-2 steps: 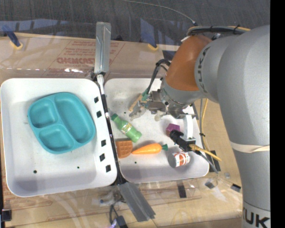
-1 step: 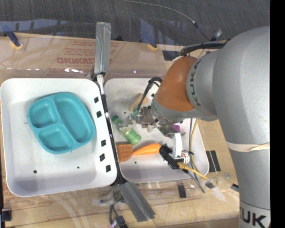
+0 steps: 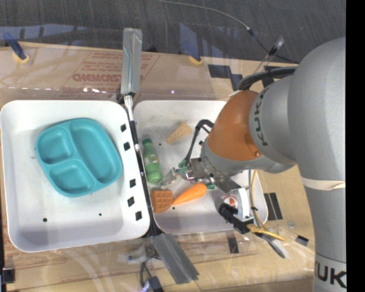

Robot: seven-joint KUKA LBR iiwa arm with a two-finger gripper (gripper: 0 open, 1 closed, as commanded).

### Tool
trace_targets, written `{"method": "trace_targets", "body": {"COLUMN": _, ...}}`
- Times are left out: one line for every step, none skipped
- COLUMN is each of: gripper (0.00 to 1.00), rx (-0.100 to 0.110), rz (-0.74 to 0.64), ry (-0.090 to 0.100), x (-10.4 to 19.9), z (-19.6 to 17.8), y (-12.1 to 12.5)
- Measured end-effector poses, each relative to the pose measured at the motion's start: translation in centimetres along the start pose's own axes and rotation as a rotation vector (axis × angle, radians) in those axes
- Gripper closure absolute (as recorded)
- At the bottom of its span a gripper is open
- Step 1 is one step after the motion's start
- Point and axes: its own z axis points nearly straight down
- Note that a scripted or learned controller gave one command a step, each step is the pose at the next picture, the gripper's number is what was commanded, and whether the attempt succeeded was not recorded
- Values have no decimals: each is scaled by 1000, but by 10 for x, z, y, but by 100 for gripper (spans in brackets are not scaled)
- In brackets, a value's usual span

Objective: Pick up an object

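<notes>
- Left bin: teal divided plate, centre.
- Right bin: green bottle at 9 o'clock; waffle and carrot at 7; bread piece at 11.
- Gripper: directly above carrot; grip state cannot be told.

Single fixed camera above counter, looking down at slant. Both white bins in frame: left bin, right bin near centre. Arm enters from right, large and close to lens. Dark floor along top edge.
</notes>
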Motion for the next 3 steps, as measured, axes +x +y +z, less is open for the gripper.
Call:
{"method": "trace_targets", "body": {"gripper": 100, "rx": 0, "rz": -3, "ry": 0, "x": 0, "z": -10, "y": 1}}
{"method": "trace_targets", "body": {"gripper": 100, "rx": -1, "rz": 551, "ry": -1, "x": -25, "z": 1, "y": 13}}
{"method": "trace_targets", "body": {"gripper": 100, "rx": -9, "rz": 604, "ry": 3, "x": 43, "z": -104, "y": 83}}
